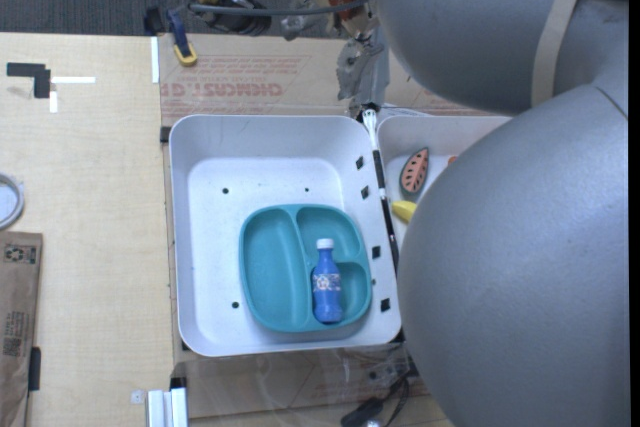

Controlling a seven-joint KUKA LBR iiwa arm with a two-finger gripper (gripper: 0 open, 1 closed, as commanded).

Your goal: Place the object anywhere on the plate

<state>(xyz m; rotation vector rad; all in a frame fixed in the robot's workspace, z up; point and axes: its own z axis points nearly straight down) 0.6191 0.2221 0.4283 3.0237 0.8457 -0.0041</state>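
We see the left white bin (190,215) holding a teal divided plate (270,275), and a small blue bottle (327,283) with a white cap lies on that plate, in its lower right compartment beside the central divider, cap pointing toward the far side of the bin. The bottle rests wholly within the plate's rim as far as we can judge.

The grey arm (520,255) bulks across the right side of the view and covers most of the right bin (440,125). In the strip of that bin left uncovered we make out a reddish slice-shaped item (414,172) and a bit of something yellow (402,211) just below it. We cannot tell the state of the end effector from this view.

We judge the placing step to be effectively done: the object sits on the plate with nothing touching it. If that bottle is indeed the object meant, what remains is for the arm to draw clear without disturbing the bin. The bottle lies on its side, so it could roll within its compartment if the bin were knocked, though the divider and rim should contain it. The wooden table (80,195) to the left bears a tape roll (8,203) at the edge of the view.
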